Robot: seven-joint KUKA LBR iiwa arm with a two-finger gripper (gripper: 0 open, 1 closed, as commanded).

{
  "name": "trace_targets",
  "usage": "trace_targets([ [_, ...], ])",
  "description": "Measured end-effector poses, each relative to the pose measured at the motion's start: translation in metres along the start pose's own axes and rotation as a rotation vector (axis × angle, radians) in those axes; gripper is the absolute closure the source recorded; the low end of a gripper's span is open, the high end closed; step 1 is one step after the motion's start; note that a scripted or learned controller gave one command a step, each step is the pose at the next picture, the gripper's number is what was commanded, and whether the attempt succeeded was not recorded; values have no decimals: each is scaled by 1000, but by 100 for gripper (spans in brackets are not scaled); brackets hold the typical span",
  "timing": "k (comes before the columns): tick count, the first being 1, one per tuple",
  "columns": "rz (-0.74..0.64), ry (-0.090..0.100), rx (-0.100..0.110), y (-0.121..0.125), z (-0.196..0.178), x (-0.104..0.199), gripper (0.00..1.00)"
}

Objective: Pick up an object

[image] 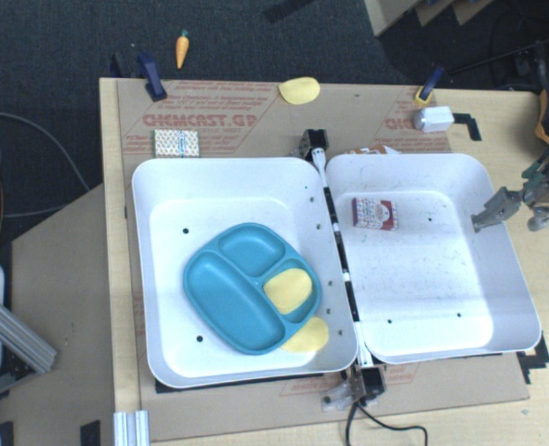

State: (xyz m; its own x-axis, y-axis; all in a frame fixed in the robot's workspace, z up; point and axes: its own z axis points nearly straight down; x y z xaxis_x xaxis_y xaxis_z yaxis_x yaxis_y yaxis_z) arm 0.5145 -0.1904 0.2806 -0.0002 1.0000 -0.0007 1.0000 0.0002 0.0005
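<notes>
A small red and white packet [374, 214] lies in the right bin [441, 337], near its back left. In the left bin [163, 203] a blue divided plate [237, 286] holds a yellow piece [289, 289] in one compartment. A second yellow piece [306, 335] rests against the plate's front right edge. My gripper [516, 219] hovers over the right rim of the right bin, well to the right of the packet. Its fingers are spread open with nothing between them.
On the bench behind the bins lie a yellow lump [299, 90], a patterned card [176, 142] and a small white box [435, 118]. Blue clamps [150, 77] grip the back edge. A black hinge strip [334, 240] runs between the bins.
</notes>
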Motion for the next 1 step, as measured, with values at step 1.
trace_targets([
  [1,-2,3,3,47,68,71,0],
])
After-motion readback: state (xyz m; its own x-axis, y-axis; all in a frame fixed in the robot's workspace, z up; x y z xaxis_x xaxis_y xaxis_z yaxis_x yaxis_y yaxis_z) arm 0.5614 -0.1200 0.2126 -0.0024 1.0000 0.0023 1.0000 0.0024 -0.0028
